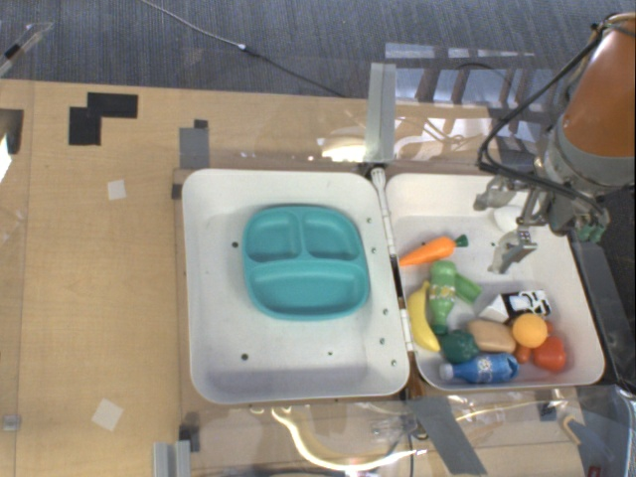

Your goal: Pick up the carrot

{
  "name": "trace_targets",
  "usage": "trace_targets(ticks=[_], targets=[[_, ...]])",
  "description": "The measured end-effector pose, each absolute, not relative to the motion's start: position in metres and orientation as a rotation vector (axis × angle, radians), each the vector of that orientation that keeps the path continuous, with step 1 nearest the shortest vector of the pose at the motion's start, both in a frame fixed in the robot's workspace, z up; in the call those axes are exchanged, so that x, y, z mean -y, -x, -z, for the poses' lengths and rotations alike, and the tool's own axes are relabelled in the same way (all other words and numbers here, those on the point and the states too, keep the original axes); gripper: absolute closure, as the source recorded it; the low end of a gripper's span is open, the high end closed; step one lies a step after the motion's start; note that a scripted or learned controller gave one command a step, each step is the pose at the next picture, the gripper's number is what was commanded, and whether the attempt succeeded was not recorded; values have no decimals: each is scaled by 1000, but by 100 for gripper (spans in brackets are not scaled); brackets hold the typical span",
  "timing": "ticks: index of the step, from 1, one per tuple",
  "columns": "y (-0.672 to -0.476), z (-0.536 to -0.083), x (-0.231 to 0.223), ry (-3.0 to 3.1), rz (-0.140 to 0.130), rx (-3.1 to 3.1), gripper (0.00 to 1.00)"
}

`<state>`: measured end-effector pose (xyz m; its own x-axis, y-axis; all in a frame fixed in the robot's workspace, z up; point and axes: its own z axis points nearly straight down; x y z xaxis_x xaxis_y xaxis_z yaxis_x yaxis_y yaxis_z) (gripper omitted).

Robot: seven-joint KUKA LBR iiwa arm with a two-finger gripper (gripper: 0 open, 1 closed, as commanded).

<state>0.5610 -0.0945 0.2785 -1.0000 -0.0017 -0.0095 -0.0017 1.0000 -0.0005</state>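
Note:
The carrot [427, 251], orange with a green top pointing right, lies in the right bin [437, 202] near its left wall, its tip against the divider between the bins. My gripper [514, 245] hangs over the same bin, to the right of the carrot and clear of it. Its fingers [506, 256] stand open with nothing between them. The arm's orange band [604, 97] is at the upper right.
Below the carrot the right bin holds a green bottle [444, 292], a banana [421, 323], a tan bread piece [492, 336], an orange [530, 330], a red item [553, 355] and a blue bottle [484, 369]. The left bin [214, 296] bears a teal divided plate [303, 262].

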Motion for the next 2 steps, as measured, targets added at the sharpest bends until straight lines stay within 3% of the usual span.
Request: trace_targets(ticks=[1, 2], targets=[[-604, -175, 93, 50, -3, -3141, 0], [-598, -89, 134, -21, 1, -3129, 0]])
